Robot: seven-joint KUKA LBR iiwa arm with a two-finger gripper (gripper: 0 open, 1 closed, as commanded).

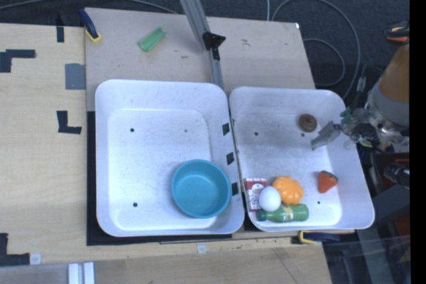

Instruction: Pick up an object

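bowl (200, 188): blue
egg (269, 199): white
bottle (285, 213): green
strawberry (326, 181): red
bins (120, 143): white, black-speckled

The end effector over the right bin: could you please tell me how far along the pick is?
Early stage. The end effector hangs above the shallow white right bin, near the small brown round object, holding nothing visible. The red strawberry-like toy and the other objects lie unlifted.

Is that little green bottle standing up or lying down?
Lying down. The green bottle lies on its side along the right bin's front edge, beside the white egg.
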